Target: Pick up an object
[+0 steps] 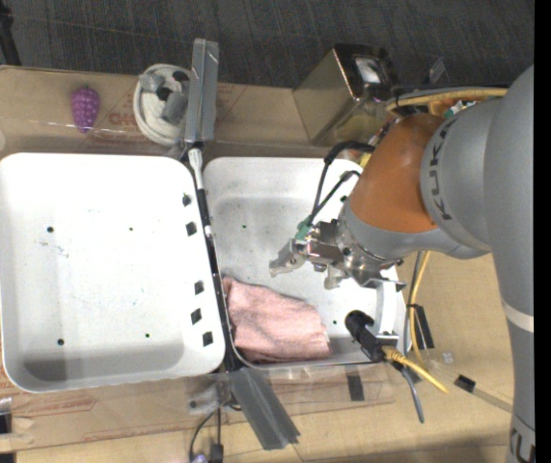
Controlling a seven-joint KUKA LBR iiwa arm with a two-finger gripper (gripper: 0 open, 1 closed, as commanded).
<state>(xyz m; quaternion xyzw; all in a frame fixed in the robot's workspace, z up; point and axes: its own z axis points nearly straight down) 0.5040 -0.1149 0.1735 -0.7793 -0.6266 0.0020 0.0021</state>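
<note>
**Gripper poised above the cloth, and a corner pinch could slip**

From where I stand, the pink cloth (pixel 273 320) is the thing to watch. It lies folded in the right bin (pixel 256 186), pushed into the bin's near corner and touching the divider that separates it from the left bin (pixel 92 258).

The gripper (pixel 289 258) hangs just above the cloth's far edge, not touching it, and nothing sits between its fingers. Whether the jaws are spread or closed I cannot tell from this angle.

My worry is the approach: coming down here, the fingers would meet only the cloth's upper edge and might pinch one loose layer, which could slide out on the lift. The cloth also sits tight against the divider, so a descent shifted that way may strike the wall.
</note>
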